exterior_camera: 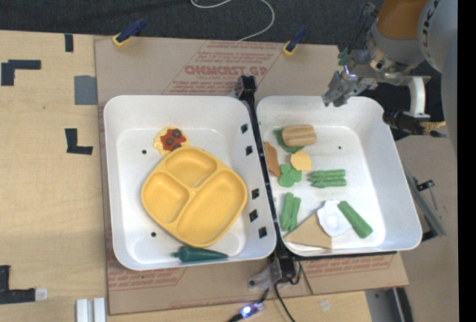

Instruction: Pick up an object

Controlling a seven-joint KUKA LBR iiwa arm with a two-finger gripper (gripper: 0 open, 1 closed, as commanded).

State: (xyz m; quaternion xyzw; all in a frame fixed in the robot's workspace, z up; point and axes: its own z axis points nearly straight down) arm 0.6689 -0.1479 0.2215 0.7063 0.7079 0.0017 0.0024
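Observation:
My gripper [336, 93] hangs over the back rim of the right bin [387, 136], above and right of the toy food. Nothing is visibly between its fingers. In the right bin lie a tan bread roll on a green leaf [298, 135], a yellow piece [300, 161], an orange sausage-like piece [272, 160], a small broccoli [289, 177], green beans [327, 178], a green pod [289, 210], a fried egg [332, 219], a green stick [355, 219] and a tan wedge [308, 236].
The left bin [123, 157] holds a yellow divided plate [195, 196], a small pizza-like piece with red topping [172, 139] and a dark green pepper [199, 254]. A white cable [230, 1] loops behind the bins. Clamps [129, 31] pin the cardboard.

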